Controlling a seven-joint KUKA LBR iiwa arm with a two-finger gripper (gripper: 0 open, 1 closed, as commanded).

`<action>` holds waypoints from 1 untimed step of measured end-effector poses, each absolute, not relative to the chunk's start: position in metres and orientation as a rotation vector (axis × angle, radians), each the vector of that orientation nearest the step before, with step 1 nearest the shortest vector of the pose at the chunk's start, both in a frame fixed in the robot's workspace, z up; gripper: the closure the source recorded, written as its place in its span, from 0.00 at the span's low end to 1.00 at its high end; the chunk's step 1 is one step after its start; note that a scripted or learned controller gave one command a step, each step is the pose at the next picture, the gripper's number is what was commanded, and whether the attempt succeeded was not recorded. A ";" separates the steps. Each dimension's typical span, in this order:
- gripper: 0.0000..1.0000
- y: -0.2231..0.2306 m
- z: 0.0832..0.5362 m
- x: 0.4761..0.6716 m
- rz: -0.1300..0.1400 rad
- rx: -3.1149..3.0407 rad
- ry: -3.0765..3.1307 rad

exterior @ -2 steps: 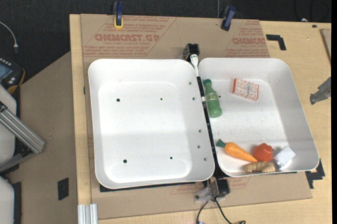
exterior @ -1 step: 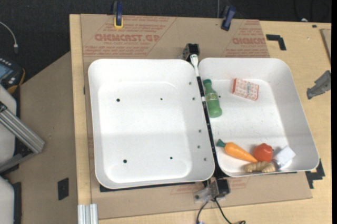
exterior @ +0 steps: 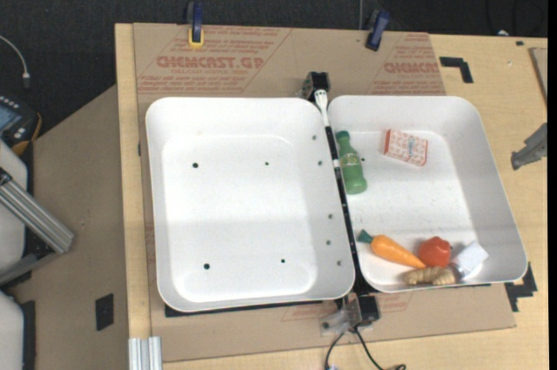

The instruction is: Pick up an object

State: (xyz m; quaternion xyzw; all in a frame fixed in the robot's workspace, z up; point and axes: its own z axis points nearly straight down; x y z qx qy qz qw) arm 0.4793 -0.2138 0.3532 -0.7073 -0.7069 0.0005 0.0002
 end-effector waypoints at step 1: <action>0.00 -0.189 0.385 0.481 -0.005 -2.223 -2.230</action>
